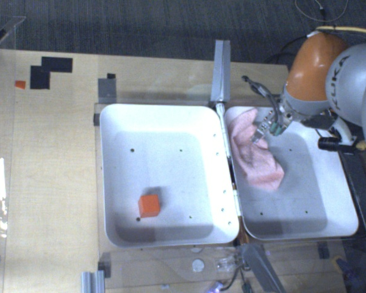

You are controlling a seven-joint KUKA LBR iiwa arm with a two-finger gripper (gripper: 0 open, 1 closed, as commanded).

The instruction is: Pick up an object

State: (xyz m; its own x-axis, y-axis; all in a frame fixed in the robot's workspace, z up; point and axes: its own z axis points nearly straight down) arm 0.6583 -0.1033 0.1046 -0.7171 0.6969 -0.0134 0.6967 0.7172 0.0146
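A crumpled pink cloth lies in the right bin, against its left wall. My gripper hangs over the cloth's upper right part, at or just above its surface. An orange block sits in the left bin, near its front left corner, far from the gripper.
A grey metal divider post stands behind the seam between the two bins. The arm's grey body and orange band cover the right bin's back right corner. Black marks and a small orange tag lie on the bench at far left.
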